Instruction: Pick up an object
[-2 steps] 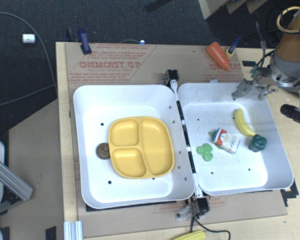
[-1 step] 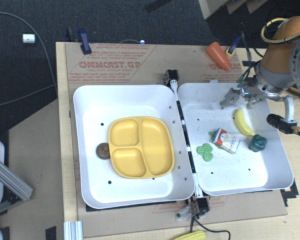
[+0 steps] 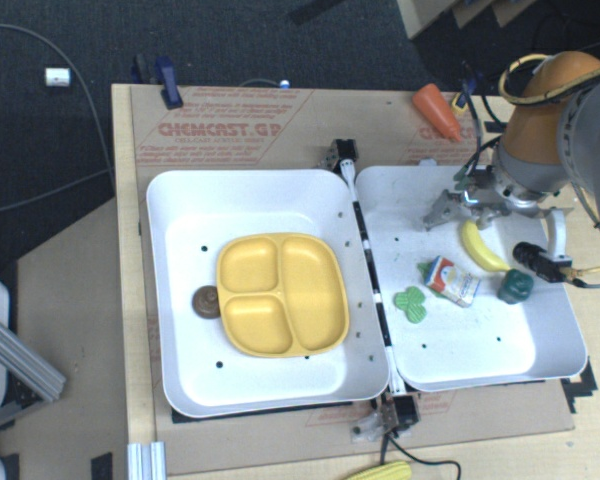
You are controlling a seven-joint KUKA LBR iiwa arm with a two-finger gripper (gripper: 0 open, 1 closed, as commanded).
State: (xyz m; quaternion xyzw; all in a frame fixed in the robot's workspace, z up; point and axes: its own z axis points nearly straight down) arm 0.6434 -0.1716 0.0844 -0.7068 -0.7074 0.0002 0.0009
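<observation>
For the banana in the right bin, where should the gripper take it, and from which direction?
Probably across the middle of the banana, coming straight down from above. It lies flat on the bin floor, long and narrow, so its short width suits the fingers. The gripper sits just above its upper end; the nearby small carton lies apart.

Left bin (image 3: 170, 268): holds yellow three-compartment plastic plate (image 3: 281, 295), small brown round disc (image 3: 206, 302) touching its left edge.
Right bin (image 3: 550, 343): yellow banana (image 3: 481, 247) at back; red-and-white packet (image 3: 450, 279), green leaf-shaped toy (image 3: 413, 304) in front; dark green cup (image 3: 515, 286) at right.

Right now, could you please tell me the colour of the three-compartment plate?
Yellow; the three-compartment plastic plate shows best in the camera view.
</observation>
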